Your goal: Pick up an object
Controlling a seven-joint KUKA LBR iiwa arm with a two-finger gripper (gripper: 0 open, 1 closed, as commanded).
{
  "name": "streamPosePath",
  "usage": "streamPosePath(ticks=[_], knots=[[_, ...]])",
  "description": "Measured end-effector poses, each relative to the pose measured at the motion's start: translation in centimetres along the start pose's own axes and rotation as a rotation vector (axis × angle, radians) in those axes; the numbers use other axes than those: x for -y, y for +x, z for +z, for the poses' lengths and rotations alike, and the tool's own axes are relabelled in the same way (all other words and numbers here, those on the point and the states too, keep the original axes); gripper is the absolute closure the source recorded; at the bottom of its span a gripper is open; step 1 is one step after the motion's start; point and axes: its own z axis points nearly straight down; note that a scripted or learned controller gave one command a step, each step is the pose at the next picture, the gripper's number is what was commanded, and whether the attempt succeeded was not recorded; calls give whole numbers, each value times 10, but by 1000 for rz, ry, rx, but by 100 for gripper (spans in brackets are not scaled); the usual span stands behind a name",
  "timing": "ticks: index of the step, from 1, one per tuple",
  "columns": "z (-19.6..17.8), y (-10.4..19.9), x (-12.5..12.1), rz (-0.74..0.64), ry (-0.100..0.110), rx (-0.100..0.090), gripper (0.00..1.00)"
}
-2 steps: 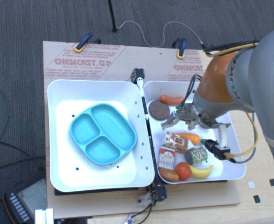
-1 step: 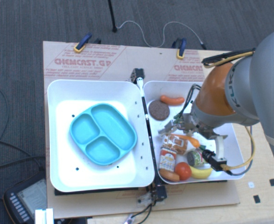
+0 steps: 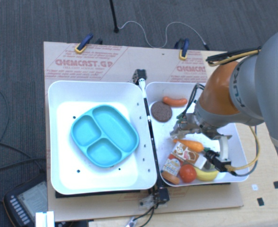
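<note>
The right bin (image 3: 238, 145) holds several toy foods: an orange sausage (image 3: 175, 101) at the back, a brown round patty (image 3: 161, 111) next to it, and a carrot (image 3: 190, 145) in the middle. Toward the front lie a small printed packet (image 3: 183, 152), a bottle (image 3: 171, 166), a red tomato (image 3: 187, 173) and a yellow banana (image 3: 206, 175). My gripper (image 3: 183, 127) is low in the right bin, just above the carrot and to the right of the patty. The wrist hides its tips. Nothing shows in its grasp.
A blue three-compartment plate (image 3: 104, 135) lies in the left bin (image 3: 58, 98). The wall between the bins (image 3: 148, 126) runs just left of the patty. Two clamps (image 3: 83, 43) (image 3: 183, 49) hold the cardboard base at the back. Cables trail beyond the bench.
</note>
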Motion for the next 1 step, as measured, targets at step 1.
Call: streamPosePath(ticks=[1], knots=[[0,0,0,0,0,0,0]])
